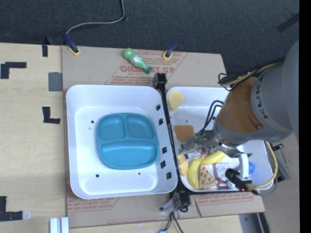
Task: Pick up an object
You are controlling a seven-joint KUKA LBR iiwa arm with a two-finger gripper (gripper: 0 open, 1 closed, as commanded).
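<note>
The right bin (194, 95) holds several small items: a yellow round piece (176, 99) at its far left corner, a brown square (184, 132) near the divider, a yellow banana-like item (195, 171), a pizza slice (208, 175) and a white packet (223, 169) at the near side. My gripper (206, 142) hangs low over the middle of this pile, right beside the brown square and just above the banana. The wrist and its orange band (239, 110) cover the fingers and part of the bin.
The left bin (82, 101) holds a blue divided plate (128, 141). A green bottle (137, 60) lies on the cardboard behind the bins, between two yellow clamps (72, 47). A black divider (165, 130) runs between the bins. The arm covers the right bin's right half.
</note>
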